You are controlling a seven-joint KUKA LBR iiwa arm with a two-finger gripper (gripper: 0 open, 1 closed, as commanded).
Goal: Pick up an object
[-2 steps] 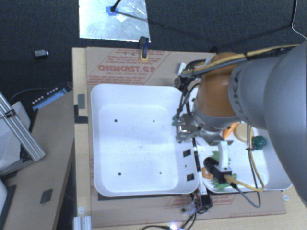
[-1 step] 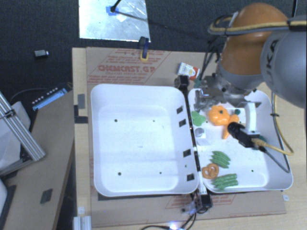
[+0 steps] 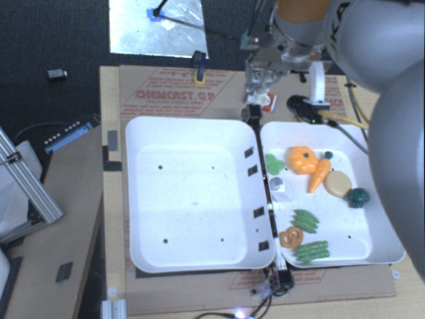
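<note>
Gripper (image 3: 255, 92) first: it hangs off the grey arm over the far edge of the bench, just beyond the seam where the two bins meet, and from this slanted view I cannot tell whether it is open or closed, nor whether it carries anything.

Working from the near side outward, the right bin (image 3: 358, 244) holds all the candidates. Nearest lie the green bean pods (image 3: 311, 250), with a pretzel (image 3: 291, 236) just beside them and a second cluster of pea pods (image 3: 305, 219) a little farther in. Past those sit a dark green broccoli piece (image 3: 358, 197), a beige disc (image 3: 337, 183) and a carrot (image 3: 319, 173) lying at a slant, touching or nearly touching an orange pumpkin (image 3: 302, 159). A green leaf (image 3: 274, 163) and a small grey piece (image 3: 277, 186) rest close to the dividing wall. The left bin (image 3: 192, 198) shows bare white floor.

Farthest, a small red-and-white thing (image 3: 267, 101) shows just beside the gripper over the cardboard; what it is, I cannot say.

As I judge it, the pick is not yet shown done: every toy in the bin rests on the floor, well apart from the gripper, so approach, descent and grasp all look to remain.
</note>
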